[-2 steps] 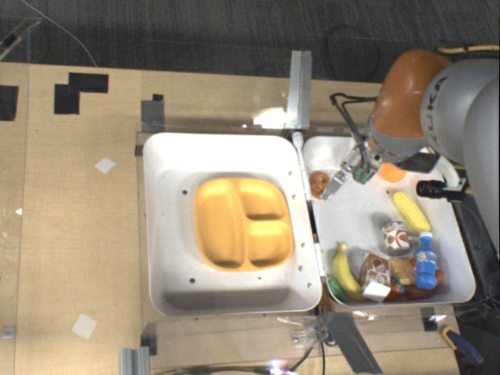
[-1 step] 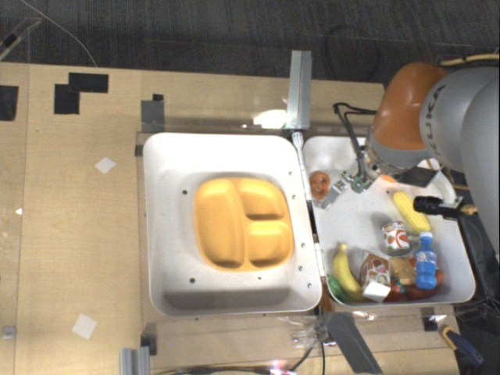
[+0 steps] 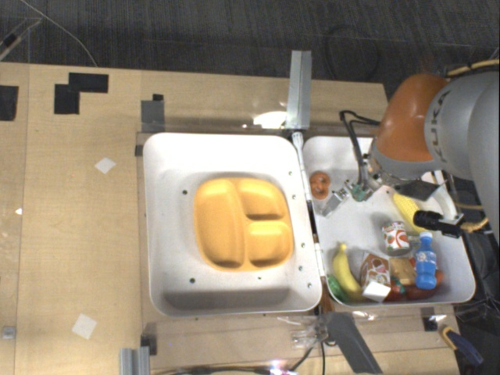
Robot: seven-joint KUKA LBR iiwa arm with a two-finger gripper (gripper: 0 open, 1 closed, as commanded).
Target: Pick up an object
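Gripper (image 3: 337, 200) low in the right bin (image 3: 344, 151), near its left wall; whether it is apart or together cannot be told. Small orange object (image 3: 319, 183) just beside it. Banana (image 3: 344, 268), blue bottle (image 3: 425, 261) nearer. Left bin (image 3: 168, 287) holds a yellow tray (image 3: 242, 223).

left bin (image 3: 168, 209): yellow divided tray (image 3: 242, 223) | right bin (image 3: 461, 283): banana (image 3: 344, 270), blue bottle (image 3: 425, 262), small packets | tool (image 3: 344, 196) low over right bin's upper left, near orange ball (image 3: 319, 183) | wooden worktop (image 3: 70, 233)
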